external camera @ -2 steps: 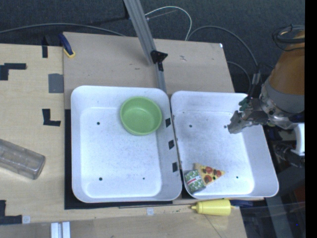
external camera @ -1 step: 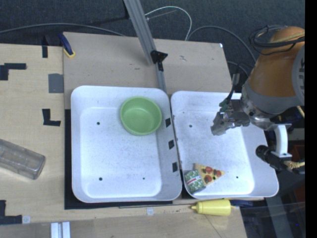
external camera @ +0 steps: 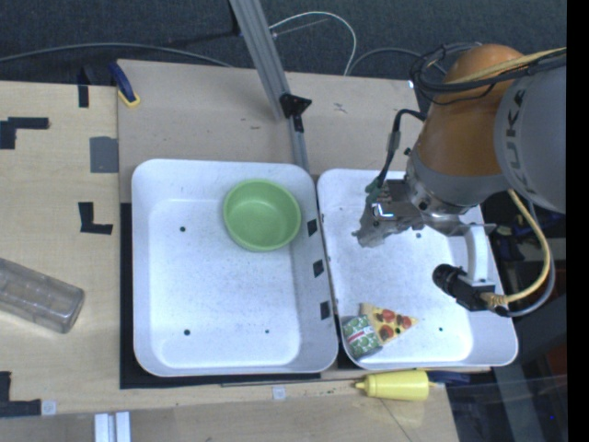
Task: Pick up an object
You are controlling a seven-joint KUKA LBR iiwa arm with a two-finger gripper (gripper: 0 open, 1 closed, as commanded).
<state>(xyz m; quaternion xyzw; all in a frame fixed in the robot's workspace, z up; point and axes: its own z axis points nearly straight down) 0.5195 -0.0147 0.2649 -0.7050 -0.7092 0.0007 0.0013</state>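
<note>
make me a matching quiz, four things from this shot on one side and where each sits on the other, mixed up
Things:
1. green bowl
2. pizza slice toy
3. yellow bottle
4. clear plastic container

Places:
A. on the bench just outside the right bin's near edge
B. in the left bin, toward its far side
C. on the bench, left of both bins
D. in the right bin, near its front left corner

Pairs: 1-B, 2-D, 3-A, 4-C

1 fixed camera looks down at a slant on 2 white bins [external camera: 147,274], arm [external camera: 479,127] entering from right.
</note>
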